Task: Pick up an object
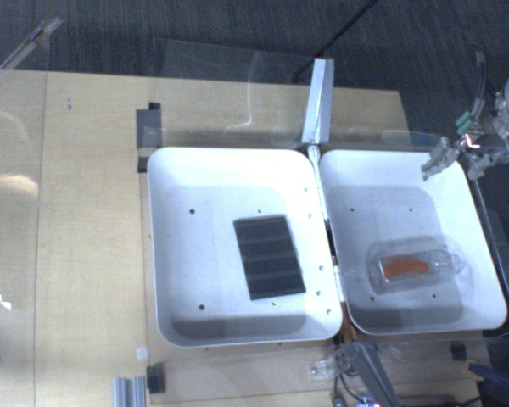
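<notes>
Gripper (455, 159) sat at the two o'clock corner of the right bin (483, 253), over the far rim. I saw two thin fingers splayed apart, one reaching toward nine o'clock and one hanging toward six, with nothing between them; I logged it as spread and empty.

From the gripper, I judged the nearest candidate to lie toward seven o'clock, well apart: a clear bottle (414, 267) lying on its side on the floor of the right bin, toward the near wall. Its long axis ran roughly nine to three o'clock, the narrower end pointing to three. It was transparent with an orange patch inside, and its outline was faint against the white.

A dark ribbed slab (269, 257) lay flat in the left bin (178, 227), farther off toward eight o'clock.
</notes>
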Robot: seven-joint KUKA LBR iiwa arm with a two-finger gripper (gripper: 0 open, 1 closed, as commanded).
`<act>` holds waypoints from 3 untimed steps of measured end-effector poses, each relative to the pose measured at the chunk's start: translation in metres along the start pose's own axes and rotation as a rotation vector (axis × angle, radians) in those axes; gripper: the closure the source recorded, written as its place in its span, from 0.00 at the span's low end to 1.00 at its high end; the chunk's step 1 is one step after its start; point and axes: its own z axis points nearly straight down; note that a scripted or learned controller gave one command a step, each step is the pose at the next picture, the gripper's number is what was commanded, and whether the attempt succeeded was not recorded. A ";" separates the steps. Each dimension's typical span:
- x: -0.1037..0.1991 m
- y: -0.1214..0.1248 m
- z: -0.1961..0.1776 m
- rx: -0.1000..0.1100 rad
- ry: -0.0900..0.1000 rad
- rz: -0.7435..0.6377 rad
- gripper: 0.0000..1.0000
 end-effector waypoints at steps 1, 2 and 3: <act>0.015 -0.047 0.090 0.003 0.001 -0.030 0.00; 0.055 -0.085 0.194 -0.011 0.000 -0.113 0.00; 0.072 -0.023 0.195 -0.011 0.000 -0.053 0.00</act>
